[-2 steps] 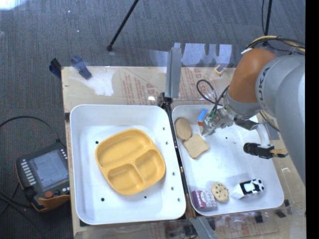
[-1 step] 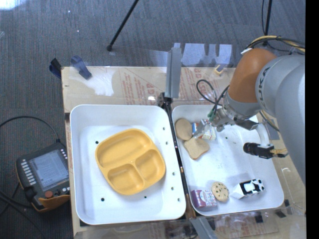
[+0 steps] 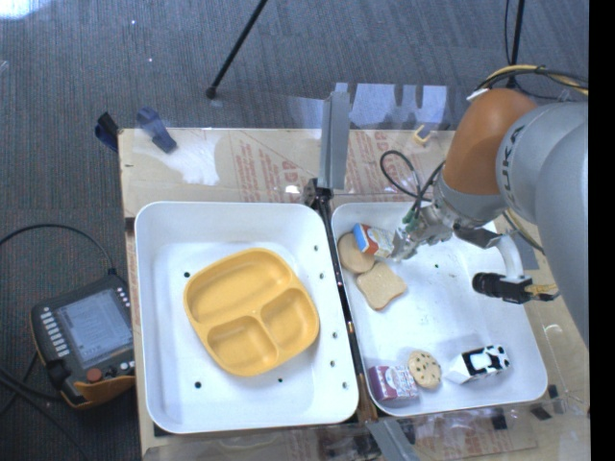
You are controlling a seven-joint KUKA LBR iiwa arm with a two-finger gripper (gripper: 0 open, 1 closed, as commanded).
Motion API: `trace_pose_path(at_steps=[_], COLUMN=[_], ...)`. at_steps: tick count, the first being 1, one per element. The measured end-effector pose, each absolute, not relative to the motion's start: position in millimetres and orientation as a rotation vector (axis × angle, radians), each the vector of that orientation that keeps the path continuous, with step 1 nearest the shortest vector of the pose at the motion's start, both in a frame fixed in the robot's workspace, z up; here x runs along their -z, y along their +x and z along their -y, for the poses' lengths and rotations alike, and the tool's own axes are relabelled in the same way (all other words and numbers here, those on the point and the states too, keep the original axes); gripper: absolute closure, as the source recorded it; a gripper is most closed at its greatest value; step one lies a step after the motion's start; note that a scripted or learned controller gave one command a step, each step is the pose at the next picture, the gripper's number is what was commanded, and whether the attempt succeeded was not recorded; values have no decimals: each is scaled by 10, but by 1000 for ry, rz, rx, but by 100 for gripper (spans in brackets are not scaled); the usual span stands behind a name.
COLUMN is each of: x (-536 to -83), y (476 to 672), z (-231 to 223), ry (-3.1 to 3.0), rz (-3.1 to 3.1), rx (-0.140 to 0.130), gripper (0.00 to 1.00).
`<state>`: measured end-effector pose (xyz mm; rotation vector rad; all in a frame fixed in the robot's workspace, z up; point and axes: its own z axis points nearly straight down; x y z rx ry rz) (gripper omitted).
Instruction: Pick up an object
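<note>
Orange-and-blue small carton point(image 3: 364, 238) lies at right bin's point(image 3: 500, 353) upper left corner, touching gripper point(image 3: 402, 248) tip on its left; bread slice point(image 3: 381, 285) just below gripper; finger state cannot tell; yellow divided plate point(image 3: 252, 310) sits in left bin point(image 3: 163, 248).

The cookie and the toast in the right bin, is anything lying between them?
No. In the camera view, only bare white bin floor lies between the cookie and the toast slice.
</note>
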<state>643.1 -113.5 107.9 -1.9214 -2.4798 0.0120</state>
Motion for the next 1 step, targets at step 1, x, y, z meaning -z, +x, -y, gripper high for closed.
trace_pose_path(at_steps=[1], x=[-1081], y=[6435], z=[1130], ry=[-1920], rz=[2481], rx=[-10], gripper=[0])
